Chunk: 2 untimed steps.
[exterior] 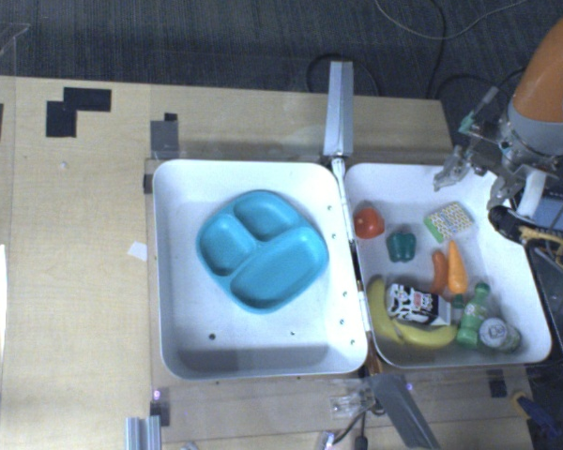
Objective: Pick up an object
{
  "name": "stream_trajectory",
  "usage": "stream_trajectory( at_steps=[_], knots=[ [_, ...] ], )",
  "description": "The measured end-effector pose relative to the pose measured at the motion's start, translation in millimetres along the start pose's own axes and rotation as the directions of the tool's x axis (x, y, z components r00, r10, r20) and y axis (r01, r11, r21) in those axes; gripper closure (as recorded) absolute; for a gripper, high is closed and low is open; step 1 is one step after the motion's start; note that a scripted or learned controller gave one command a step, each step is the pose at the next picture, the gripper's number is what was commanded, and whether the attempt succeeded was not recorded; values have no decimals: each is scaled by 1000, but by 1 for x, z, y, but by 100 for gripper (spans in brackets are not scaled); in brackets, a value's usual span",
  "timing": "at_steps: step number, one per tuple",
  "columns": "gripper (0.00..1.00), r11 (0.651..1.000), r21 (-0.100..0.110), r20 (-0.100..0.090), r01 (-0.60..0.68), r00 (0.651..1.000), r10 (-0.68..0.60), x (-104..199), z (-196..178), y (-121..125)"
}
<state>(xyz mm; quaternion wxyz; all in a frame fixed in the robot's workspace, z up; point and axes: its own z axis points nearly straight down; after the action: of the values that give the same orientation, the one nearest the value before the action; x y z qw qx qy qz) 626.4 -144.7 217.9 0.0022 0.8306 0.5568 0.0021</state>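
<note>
Objects for picking lie in the right bin (408, 190), none chosen yet. Going left to right: the left bin (174, 251) holds a blue divided plate (263, 249), broad and awkward for me. Across the divider sit a tomato (368, 221), a green pepper (401, 245), a banana (408, 326), a small carton (418, 304), a carrot (456, 266), a green bottle (471, 312) and a can (497, 334). The carrot looks light, stiff and narrow; I judge its middle the safest hold. My gripper (455, 170) hovers at the bin's far right corner, above and right of the carrot, apart from it. Whether my jaws are released or clenched, I cannot tell.
</note>
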Motion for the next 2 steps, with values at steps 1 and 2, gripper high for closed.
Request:
stream_trajectory(
  at_steps=[1, 2],
  knots=[
    [0, 998, 4, 0, -63, 998, 63, -20, 116, -51],
    [0, 993, -3, -3, -120, 993, 120, -44, 129, -69]
  ],
)
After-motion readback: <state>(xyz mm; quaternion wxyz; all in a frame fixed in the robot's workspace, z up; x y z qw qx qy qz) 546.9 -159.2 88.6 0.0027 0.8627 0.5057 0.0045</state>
